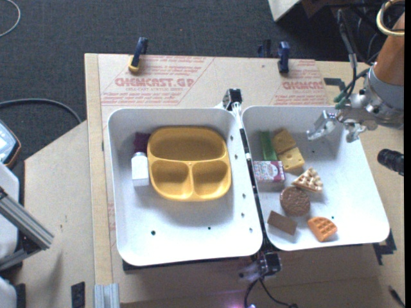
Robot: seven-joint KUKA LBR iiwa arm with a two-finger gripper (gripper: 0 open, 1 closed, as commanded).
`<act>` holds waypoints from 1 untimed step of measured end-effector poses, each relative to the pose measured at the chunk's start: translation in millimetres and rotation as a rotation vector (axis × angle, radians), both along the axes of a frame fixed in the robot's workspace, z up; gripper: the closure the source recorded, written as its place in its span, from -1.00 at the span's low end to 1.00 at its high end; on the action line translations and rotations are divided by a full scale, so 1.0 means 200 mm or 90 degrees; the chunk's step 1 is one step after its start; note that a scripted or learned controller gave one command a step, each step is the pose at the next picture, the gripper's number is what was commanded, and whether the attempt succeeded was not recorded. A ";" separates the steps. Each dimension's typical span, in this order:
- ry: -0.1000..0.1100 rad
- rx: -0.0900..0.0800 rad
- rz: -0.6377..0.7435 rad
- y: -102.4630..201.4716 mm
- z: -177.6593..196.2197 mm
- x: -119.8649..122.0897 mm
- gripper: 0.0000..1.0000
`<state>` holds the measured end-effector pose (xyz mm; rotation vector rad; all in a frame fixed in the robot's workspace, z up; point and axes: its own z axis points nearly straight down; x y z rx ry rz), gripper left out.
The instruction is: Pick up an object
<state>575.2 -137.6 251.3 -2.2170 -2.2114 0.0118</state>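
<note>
The cheese is my nearest pick: a pale yellow wedge in the right bin, lying in the upper left part of it, its long axis slanting from upper left to lower right. It sits touching the green block on its left, with the small carton just below that pair. Further down the same bin lie the light waffle, the brown cookie, the brown slab and the orange waffle, all loosely scattered and mostly apart from one another.

My gripper hangs over the upper right part of this bin, above bare floor, so the cheese lies to my left and a little lower in the view, near but not under me. My fingers look parted and I have nothing between them, though they are small and pale against the white floor, so how wide they stand I cannot say. I judge the coming move to be a short shift leftward, with my jaws turned to close across the wedge's short width, not along its slant.

The left bin holds a yellow tray and a white bottle, well away from me
</note>
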 end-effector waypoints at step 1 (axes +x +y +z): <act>-0.008 -0.001 0.002 0.00 0.03 0.01 -1.00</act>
